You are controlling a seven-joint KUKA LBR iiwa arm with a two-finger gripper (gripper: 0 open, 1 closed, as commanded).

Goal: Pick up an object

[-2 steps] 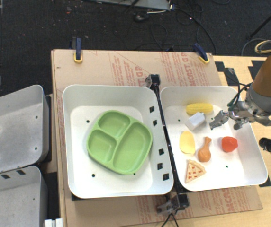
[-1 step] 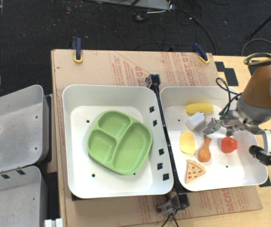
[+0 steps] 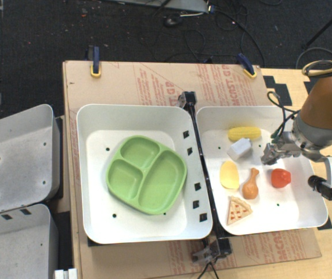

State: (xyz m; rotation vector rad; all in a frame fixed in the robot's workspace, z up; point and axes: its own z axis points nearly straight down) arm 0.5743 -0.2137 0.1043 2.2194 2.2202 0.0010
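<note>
Okay, from my remote seat: two white bins side by side on the bench. Left bin (image 3: 90, 156) has a green divided plate (image 3: 147, 174) lying flat, three compartments, nothing in them.

Right bin (image 3: 311, 214) has the pickable stuff:
- yellow corn cob (image 3: 244, 133) near the back, lying sideways
- small grey block (image 3: 240, 149) just in front of the corn, about touching it
- pale yellow oval piece (image 3: 230, 174) in the middle-left of the bin
- brown drumstick (image 3: 251, 183) just right of the oval piece, upright-ish along the bin
- pizza slice (image 3: 238, 210) nearest the front edge
- red tomato (image 3: 280, 178) right of the drumstick, apart from it

I see the arm coming in from the right, orange band above the wrist, gripper (image 3: 272, 154) down over the right bin, sitting between the grey block and the tomato, just above-left of the tomato. Nothing visible between its tips; whether it's spread or closed I cannot tell at this angle, too dark and small. All the items rest on the bin floor
</note>
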